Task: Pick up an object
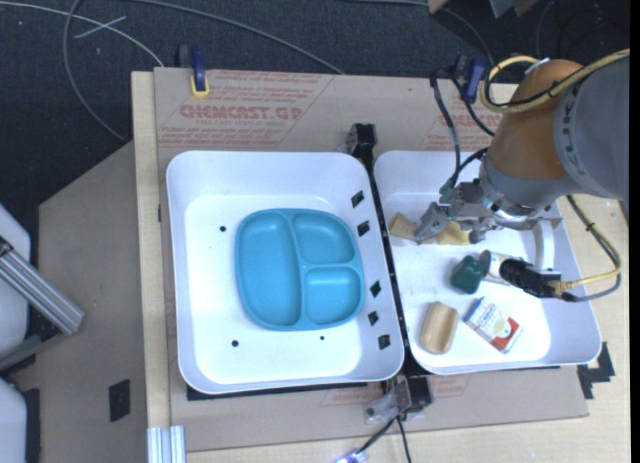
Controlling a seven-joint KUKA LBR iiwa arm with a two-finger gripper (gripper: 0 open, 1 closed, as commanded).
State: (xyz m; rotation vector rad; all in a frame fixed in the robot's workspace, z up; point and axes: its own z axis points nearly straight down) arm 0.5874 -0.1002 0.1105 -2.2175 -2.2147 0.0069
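Note:
My gripper (pixel 438 222) is low over the back left part of the right bin (pixel 570 336). A small tan piece (pixel 401 226) lies just to its left, and a pale yellow piece (pixel 457 237) peeks out right below it. I cannot tell whether either one is touched. In front of the gripper sits a dark green object (pixel 467 273). Nearer the front of the bin lie a beige rounded block (pixel 438 326) and a small red, white and blue packet (pixel 495 324).
The left bin (pixel 190 251) holds a blue divided plate (pixel 298 268) at its middle. A black rim with clips (pixel 372 251) separates the two bins. The grey arm with its orange band (pixel 535 131) reaches over the right bin's back right corner.

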